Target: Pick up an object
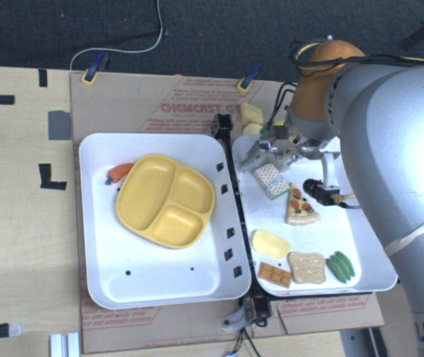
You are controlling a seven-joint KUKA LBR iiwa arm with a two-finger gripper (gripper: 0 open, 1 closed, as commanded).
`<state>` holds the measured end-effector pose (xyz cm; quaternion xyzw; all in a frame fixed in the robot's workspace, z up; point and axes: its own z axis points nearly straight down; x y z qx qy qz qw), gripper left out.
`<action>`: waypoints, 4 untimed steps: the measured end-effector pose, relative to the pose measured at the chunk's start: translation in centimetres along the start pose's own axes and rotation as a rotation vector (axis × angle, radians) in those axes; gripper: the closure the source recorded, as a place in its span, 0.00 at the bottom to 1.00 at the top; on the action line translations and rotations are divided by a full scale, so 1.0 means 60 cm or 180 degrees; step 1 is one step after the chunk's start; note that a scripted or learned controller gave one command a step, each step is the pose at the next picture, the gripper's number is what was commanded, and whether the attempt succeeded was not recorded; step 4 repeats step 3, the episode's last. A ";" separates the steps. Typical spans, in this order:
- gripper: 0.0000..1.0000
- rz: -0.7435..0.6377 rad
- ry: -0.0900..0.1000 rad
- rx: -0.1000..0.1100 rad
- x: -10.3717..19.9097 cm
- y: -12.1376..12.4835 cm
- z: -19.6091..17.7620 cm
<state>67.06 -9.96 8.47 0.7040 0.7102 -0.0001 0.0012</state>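
**Claw low over the right bin's upper end**

The claw (265,153) sat at the upper left of the right bin (368,270), just above a checkered pouch (270,178); whether it was spread or pinching could not be told. Right of the pouch lay a pizza slice (300,207). Along the bin's lower edge sat a yellow piece (270,243), a waffle (274,274), a bread slice (306,268) and a green vegetable (341,265). The left bin (152,281) held a yellow divided plate (165,200) and a carrot (120,172).
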 end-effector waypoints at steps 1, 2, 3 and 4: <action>1.00 0.0019 -0.0006 0.0009 -0.006 -0.004 -0.016; 1.00 0.0003 0.0016 -0.0010 0.120 -0.071 -0.177; 1.00 0.0010 0.0011 0.0015 0.215 -0.164 -0.194; 1.00 0.0010 0.0011 0.0015 0.215 -0.164 -0.194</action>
